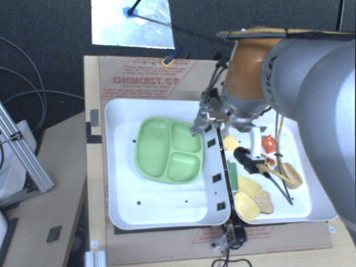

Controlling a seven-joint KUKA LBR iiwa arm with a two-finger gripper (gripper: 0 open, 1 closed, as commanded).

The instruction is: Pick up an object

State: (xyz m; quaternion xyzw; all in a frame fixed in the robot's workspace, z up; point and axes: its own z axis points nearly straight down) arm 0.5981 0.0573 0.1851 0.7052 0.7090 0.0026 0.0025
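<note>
Green plate (pixel 167 152) sits just lower-left of our claw (pixel 201 124), corner nearly under it; can't tell if the claw's spread.

left bin (pixel 128 204): loads of bare floor along front and left wall, easy way in from above. green plate (pixel 169 149) sits mid-bin toward right, close to divider (pixel 221 177), so gap there pretty tight. right bin (pixel 305 203): crowded, yellow pieces (pixel 247 196) at front by divider, wooden spoon (pixel 289 174) mid-floor, only front right corner bare. arm (pixel 300 77) hangs over its back half, blocks that.
</note>
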